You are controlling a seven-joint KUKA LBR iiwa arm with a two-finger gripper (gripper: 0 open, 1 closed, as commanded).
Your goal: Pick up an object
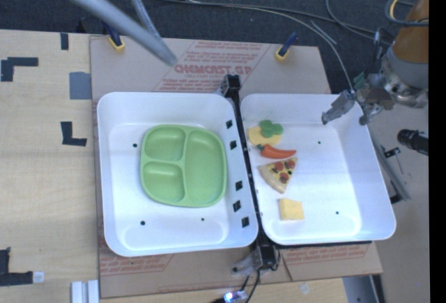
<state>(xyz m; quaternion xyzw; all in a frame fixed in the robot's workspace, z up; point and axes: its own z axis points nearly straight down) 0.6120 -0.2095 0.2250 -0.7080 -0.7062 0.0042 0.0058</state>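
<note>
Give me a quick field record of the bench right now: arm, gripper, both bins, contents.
arm: reaches in from the right, above the right bin's far right corner
gripper: above the right bin's rim, nothing seen between its fingers
left bin: green plate, three compartments
right bin: yellow-green toy, carrot, pizza slice, cheese, in a column near the left wall
picked: nothing yet
</note>
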